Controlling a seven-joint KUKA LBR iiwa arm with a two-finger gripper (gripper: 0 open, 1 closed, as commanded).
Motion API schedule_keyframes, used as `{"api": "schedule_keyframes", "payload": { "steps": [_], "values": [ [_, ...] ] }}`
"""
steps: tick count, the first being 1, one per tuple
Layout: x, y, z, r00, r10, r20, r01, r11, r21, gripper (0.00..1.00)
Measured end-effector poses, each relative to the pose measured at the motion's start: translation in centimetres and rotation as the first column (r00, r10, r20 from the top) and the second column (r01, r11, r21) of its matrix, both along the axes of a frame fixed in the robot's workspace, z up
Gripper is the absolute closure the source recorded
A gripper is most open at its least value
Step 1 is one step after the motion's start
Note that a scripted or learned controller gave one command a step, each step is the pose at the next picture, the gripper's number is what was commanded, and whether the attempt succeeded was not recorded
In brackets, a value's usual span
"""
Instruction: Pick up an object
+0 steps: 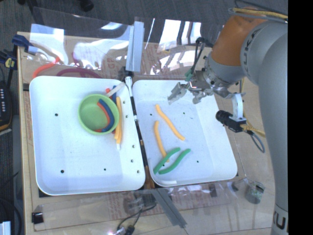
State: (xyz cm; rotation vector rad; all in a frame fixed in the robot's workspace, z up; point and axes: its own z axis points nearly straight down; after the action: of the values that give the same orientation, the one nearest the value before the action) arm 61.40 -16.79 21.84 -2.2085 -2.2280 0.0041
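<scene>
The big grey arm with its orange band comes in from the right and hangs over the far end of the right-hand shallow white plastic bin. At its tip the two-finger metal gripper sits above the bin's far edge with its fingers spread apart, and there is nothing between them. It touches none of the objects.

To the gripper's left lies the second shallow white plastic bin, the two bins touching along their inner walls. In that left bin, well to the gripper's left and a little nearer the camera, stands a round green plastic bowl with red and blue curved strips resting inside it. A thin orange stick lies just beside the bowl on the gripper's side, against the bin's inner wall.

In the right bin, nearer the camera than the gripper and slightly to its left, two long soft orange strips lie on the bare floor: one slanted strip nearest the gripper, and a straighter one just beside it, apart from it. Farther toward the camera two curved green strips lie crossed over one another, the straighter orange strip's near end touching them.

I can read no brand, label or writing on any of it.
</scene>
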Motion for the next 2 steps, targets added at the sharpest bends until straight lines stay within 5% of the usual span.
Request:
{"api": "schedule_keyframes", "payload": {
  "steps": [1,2],
  "values": [
    [0.10,1.28,-12.61,0.992,0.127,0.004,-0.127,0.992,-0.001,0.00],
    [0.12,1.28,-11.61,0.991,0.132,0.003,-0.132,0.991,-0.002,1.00]
  ]
}}
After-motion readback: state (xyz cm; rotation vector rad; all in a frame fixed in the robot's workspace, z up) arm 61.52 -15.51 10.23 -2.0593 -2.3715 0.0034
